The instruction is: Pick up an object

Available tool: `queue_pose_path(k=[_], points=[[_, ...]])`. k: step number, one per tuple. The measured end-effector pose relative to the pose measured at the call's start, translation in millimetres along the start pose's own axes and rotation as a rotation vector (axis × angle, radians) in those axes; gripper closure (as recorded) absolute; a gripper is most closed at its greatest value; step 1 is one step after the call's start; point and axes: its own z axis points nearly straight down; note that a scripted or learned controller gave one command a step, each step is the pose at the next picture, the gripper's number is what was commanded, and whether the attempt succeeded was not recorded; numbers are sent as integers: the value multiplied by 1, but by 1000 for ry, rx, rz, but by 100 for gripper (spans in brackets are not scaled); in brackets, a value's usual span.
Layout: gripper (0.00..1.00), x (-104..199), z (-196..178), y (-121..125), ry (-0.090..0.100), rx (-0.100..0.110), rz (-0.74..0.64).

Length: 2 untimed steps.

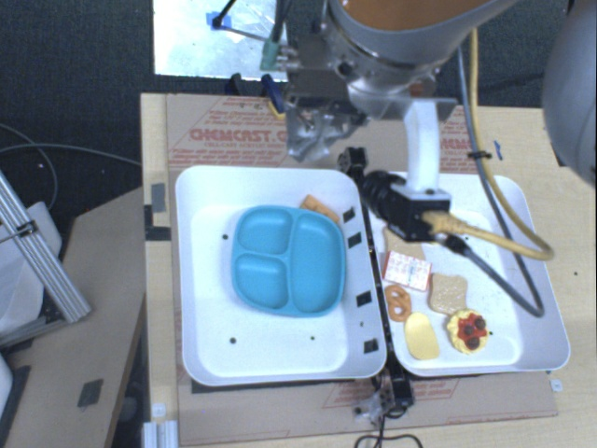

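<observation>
Over the far rim of one shallow white bin hangs the claw; apart or together, I cannot tell. Nearest, directly nearward of it, a small orange cracker-like wedge lies against the blue divided plastic plate.

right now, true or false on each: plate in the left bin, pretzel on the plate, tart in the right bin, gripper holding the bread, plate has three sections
1. The plate lies in the left bin. True.
2. The pretzel sits on the plate. False: it lies in the right bin.
3. The tart is in the right bin. True.
4. The gripper holds the bread. False: the bread lies on the right bin's floor, and the gripper is over the cardboard behind the bins.
5. The plate has three sections. True.
</observation>
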Motion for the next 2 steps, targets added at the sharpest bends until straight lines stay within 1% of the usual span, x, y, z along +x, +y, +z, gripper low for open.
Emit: queue_pose_path(k=[1, 2], points=[[100, -48, 104, 67, -13, 23, 10], [100, -69, 248, 5, -14, 32, 6]])
